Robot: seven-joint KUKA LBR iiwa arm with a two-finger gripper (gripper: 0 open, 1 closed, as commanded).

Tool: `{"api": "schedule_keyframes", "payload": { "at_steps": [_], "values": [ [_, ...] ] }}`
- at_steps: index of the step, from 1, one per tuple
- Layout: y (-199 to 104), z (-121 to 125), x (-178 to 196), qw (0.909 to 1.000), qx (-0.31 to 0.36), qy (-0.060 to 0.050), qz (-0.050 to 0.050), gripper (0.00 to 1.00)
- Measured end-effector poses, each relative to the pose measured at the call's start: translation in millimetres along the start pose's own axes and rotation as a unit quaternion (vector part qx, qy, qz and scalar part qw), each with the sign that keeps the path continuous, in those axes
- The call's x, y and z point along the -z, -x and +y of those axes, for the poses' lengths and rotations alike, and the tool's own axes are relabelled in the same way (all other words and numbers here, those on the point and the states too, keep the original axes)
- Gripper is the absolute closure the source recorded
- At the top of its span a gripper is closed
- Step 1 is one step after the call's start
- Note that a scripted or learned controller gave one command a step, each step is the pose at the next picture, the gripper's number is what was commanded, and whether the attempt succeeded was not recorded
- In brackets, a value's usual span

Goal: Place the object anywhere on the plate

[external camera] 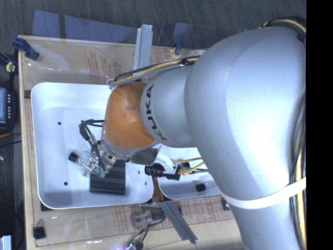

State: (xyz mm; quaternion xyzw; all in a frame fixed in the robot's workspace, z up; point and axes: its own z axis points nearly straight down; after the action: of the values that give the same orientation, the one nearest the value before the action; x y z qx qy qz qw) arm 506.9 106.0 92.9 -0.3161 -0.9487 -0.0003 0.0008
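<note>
The claw sits low in the left bin, in the lower left of the frame, just under the orange band of the arm; whether it is apart or together I cannot tell, because its tip is small and partly covered; a dark flat block lies just beside it on the bin floor, toward the lower edge, and I cannot tell if they touch; the right bin shows a little under the arm, in the lower middle of the frame.
</note>
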Motion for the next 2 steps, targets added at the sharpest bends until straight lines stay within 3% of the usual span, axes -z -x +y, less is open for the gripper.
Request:
{"api": "schedule_keyframes", "payload": {
  "at_steps": [1, 2],
  "values": [
    [-22.5, -12.4, 1.2, 0.9854, 0.170, 0.003, -0.005, 1.00],
    [-41.8, 71.2, -0.7, 0.9999, 0.016, -0.001, -0.001, 1.00]
  ]
}}
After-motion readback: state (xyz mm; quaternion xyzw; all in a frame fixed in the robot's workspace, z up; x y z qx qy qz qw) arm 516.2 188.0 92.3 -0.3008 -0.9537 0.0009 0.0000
